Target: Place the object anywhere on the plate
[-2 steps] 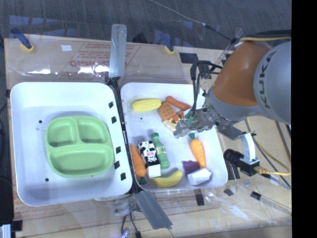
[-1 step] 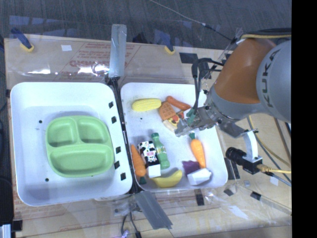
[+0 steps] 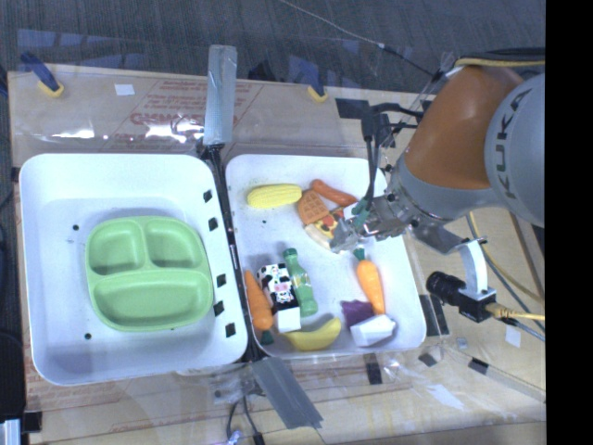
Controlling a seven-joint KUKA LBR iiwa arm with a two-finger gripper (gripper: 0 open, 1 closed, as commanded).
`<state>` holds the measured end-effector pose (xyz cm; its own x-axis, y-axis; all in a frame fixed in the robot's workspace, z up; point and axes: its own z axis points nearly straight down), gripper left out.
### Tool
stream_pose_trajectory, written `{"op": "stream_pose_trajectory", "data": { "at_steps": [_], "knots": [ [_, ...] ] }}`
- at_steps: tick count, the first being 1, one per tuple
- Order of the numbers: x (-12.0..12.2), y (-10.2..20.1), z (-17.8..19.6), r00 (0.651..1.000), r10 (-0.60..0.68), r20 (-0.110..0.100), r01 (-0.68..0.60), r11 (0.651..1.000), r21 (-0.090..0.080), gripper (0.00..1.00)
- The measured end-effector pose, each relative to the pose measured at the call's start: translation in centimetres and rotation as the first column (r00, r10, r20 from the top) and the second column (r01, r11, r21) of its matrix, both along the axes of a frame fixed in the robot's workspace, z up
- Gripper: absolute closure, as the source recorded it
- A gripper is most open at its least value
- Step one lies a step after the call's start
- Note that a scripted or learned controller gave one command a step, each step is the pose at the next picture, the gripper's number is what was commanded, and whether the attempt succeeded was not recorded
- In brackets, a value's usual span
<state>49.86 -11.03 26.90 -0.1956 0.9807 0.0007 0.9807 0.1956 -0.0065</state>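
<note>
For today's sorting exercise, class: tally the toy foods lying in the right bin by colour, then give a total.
Yellow: 2, the corn and the banana
Orange: 3, two carrots and a waffle piece
Green: 1, the bottle
Purple: 1, the eggplant
Black-and-white: 1, the carton
Total: 8

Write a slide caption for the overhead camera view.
KUKA arm's gripper hovers over toy food in the right white bin; green divided plate waits in the left white bin.
</note>
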Motion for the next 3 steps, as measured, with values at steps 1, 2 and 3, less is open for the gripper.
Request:
{"op": "stream_pose_trajectory", "data": {
  "at_steps": [1,2,3],
  "knots": [
    [3.1,6.2,-2.2,0.932,-0.361,0.005,0.361,0.932,0.0,1.0],
    [7.2,11.0,-7.0,0.958,-0.287,-0.001,0.287,0.958,-0.001,1.0],
    [6.7,19.3,-7.8,0.998,-0.059,0.0,0.059,0.998,0.001,1.0]
  ]
}}
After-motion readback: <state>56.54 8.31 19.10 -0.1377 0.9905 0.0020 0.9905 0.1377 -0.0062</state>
